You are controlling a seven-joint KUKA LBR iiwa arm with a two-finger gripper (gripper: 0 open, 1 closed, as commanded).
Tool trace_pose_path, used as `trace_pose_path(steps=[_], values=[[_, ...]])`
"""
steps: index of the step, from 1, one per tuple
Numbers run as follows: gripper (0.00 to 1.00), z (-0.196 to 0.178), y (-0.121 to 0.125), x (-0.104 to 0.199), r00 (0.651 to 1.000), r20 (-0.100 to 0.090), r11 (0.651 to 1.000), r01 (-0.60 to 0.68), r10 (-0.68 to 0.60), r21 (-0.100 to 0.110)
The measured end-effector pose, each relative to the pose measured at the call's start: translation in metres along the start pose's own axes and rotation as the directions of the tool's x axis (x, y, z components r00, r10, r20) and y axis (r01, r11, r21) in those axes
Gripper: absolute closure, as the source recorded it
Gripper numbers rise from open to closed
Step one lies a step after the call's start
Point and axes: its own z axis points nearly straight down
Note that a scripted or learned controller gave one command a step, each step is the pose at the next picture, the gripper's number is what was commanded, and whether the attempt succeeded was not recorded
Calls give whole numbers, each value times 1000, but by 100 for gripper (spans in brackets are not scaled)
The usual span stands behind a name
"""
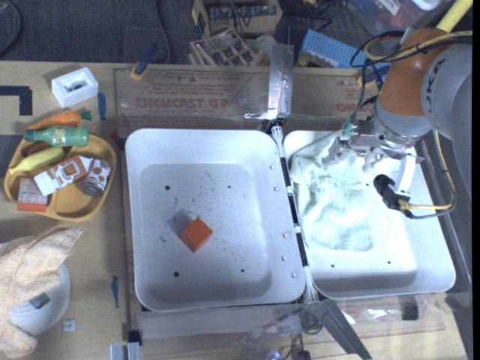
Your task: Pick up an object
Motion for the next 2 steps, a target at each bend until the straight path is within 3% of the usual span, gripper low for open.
trace_pose_path(steps=[1,2], values=[[0,-10,-5,-70,999,1,999,52,-52,-1],[0,-78,-47,-42,1000,-2,1000,-29,29,4]])
